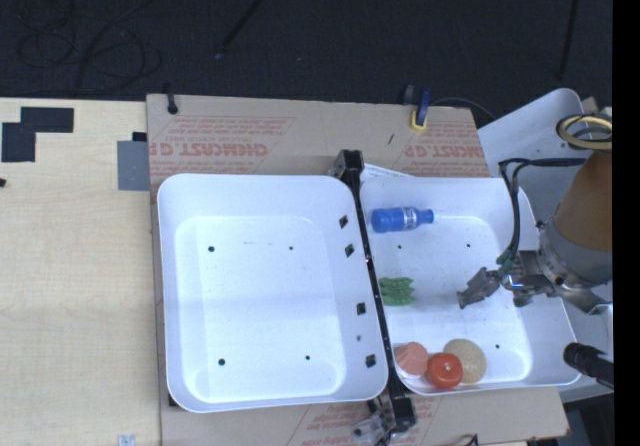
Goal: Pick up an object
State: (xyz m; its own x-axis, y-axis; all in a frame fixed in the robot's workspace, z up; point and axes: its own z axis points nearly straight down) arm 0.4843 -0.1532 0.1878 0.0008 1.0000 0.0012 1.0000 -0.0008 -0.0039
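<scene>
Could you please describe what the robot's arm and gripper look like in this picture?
The arm is bulky, with an orange-brown band above a grey wrist section. A black cable loops beside it. The gripper is small, dark grey metal, with angular fingers. A white housing with a yellowish ring sits behind the arm.

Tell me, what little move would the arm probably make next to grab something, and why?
Probably a short move toward the green object, then down onto it. The gripper hangs over the right bin with nothing between its fingers, and the green object lies nearest, apart from the blue bottle and the three round pieces crowded in the near corner.
</scene>
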